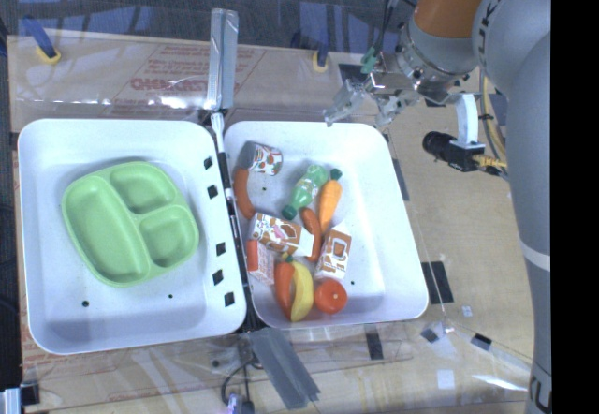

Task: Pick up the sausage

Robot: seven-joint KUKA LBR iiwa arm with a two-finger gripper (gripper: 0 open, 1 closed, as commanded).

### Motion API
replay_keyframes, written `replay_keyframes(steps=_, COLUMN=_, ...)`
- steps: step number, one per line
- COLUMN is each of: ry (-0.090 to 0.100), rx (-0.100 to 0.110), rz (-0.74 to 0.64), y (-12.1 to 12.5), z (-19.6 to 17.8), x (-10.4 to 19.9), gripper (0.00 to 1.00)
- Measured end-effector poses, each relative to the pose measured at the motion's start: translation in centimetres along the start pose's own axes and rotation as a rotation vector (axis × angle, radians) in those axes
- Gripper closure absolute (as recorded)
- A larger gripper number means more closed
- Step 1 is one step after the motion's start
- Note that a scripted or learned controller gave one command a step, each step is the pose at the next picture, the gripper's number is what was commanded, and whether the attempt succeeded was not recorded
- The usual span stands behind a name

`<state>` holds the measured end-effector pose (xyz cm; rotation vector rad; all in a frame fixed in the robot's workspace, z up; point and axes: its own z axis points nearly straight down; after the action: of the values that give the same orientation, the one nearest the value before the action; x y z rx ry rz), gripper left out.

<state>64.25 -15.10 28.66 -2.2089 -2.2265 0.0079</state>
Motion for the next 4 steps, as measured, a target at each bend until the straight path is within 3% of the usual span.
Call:
replay_keyframes(steps=1, ry=0.000, rx=0.000, rz=-0.040, y=-1.0, z=7.0, x=1.3, gripper=0.00)
replay_keyframes(steps=2, ry=0.000, rx=-0.003, rz=0.065, y=1.5, z=12.4, x=-1.7, gripper=0.00)
replay_keyframes(steps=3, ry=0.001, rx=-0.001, rz=-0.055, y=-5.2, z=15.0, x=2.2, gripper=0.00)
replay_keyframes(steps=4, ry=-0.003, rx=-0.045, rz=0.141, y=-11.4, z=18.2, x=4.9, gripper=0.00)
